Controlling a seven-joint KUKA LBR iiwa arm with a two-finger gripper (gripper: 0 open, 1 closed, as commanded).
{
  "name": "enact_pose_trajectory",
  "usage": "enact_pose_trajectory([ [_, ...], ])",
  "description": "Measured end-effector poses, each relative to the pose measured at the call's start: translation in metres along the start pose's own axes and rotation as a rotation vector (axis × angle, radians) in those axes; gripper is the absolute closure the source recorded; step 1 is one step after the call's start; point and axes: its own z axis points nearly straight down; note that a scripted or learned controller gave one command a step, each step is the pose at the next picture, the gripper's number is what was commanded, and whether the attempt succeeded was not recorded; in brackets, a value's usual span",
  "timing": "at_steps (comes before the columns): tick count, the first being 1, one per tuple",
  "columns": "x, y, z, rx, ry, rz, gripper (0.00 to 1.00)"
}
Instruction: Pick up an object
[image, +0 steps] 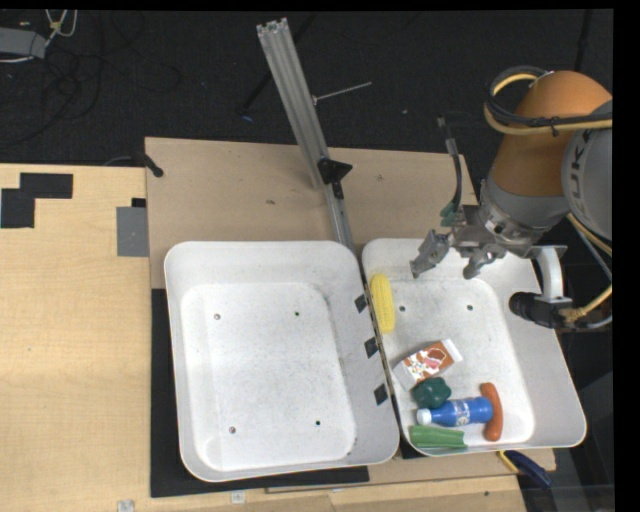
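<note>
1. Nearest the camera, at the front edge of the right bin (560, 420), a green pod-shaped object (437, 438) lies flat along the front wall
2. Just behind it a blue and white bottle (458, 411) lies on its side, its white cap end pointing left; it touches or nearly touches the green piece
3. An orange-red sausage-shaped item (491, 411) lies beside the bottle's right end, running front to back
4. A dark green lump (432, 391) sits just behind the bottle's cap end
5. Behind that lump a small white and orange-red packet (431, 360) lies flat and tilted, touching the lump or close to it
6. Further back, a yellow corn cob (382, 302) lies along the right bin's left wall, lengthwise front to back, well apart from the cluster at the front
7. The left bin (190, 270) sits side by side with the right one, their rims meeting in the middle, where small black clips show
8. At the far end of the right bin the gripper (455, 257) hangs above the back rim, its two fingers spread apart and pointing down with nothing between them; it is well apart from every object in the bin
9. Above the gripper the arm's orange band (550, 130) shows at the right, with cables looping over it
10. A grey metal rail (300, 120) slants away behind the bins
</note>
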Motion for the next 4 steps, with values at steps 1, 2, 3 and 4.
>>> enact_pose_trajectory([
  [1, -0.002, -0.001, 0.044, 0.0, 0.0, 0.001, 0.0],
  [2, -0.002, 0.002, 0.106, -0.006, -0.002, 0.003, 0.0],
  [3, -0.005, 0.002, 0.092, -0.008, -0.002, 0.01, 1.0],
  [4, -0.01, 0.005, 0.03, -0.011, -0.001, 0.009, 1.0],
])
